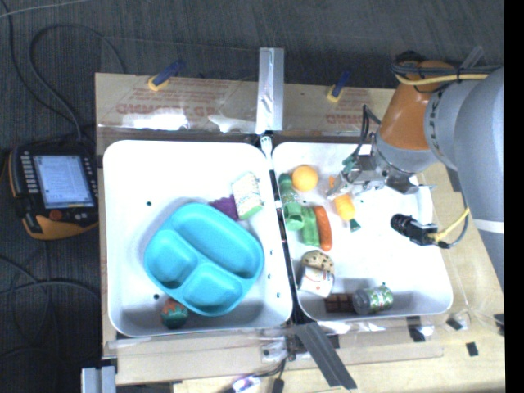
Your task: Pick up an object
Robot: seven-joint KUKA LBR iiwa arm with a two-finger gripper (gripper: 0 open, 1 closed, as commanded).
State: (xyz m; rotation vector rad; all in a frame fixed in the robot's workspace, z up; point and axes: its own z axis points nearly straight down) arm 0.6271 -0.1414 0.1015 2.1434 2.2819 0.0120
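Gripper (358, 177) hovering low in right bin (426, 289); jaw state impossible to tell; small orange-yellow piece (346, 207) sitting just below jaws; grasp seemingly pending; needing short descent.

**Arm reaching in, wrist bent down**

The grey arm (479, 150) enters from the right, its orange band (405, 125) above the wrist. The gripper (354, 185) points down and leftward, low over the right bin's upper part.

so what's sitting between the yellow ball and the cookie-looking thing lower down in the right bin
In the camera view, between the yellow ball and the cookie-like object lie a green item and an orange carrot-like piece, side by side.
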